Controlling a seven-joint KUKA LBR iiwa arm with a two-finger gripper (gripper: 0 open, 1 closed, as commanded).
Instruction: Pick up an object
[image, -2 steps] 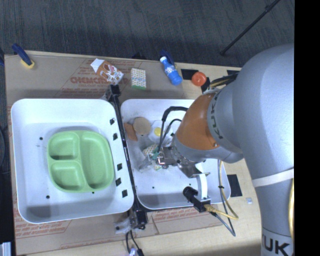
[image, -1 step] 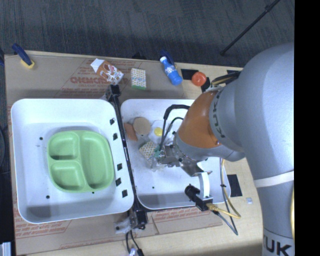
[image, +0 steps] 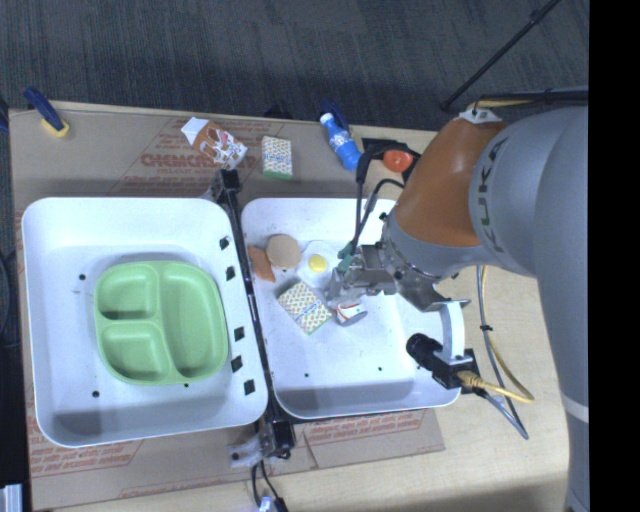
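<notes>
A tan bench (image: 500, 440) with a cardboard sheet is seen from above, bearing 2 shallow white bins side by side. In the left bin (image: 50, 300) 1 green divided tray (image: 160, 320) is laid flat. The right bin (image: 350, 395) is reached into by the arm, with the gripper (image: 345, 290) low over the bin's middle; whether the jaws are wide or narrow cannot be told, as the wrist hides them. 5 loose items are counted in the right bin: 1 patterned packet (image: 303, 306) just left of the gripper with its long axis running diagonally, 1 small red-and-white piece (image: 350, 315) right below the gripper tip, 1 yellow ball (image: 317, 264), 1 tan rounded object (image: 283, 250) and 1 orange piece (image: 261, 263) against the left wall. The red-and-white piece is judged nearest and the likely target; contact cannot be confirmed. Outside the bins, 3 more items are noted along the far edge.
</notes>
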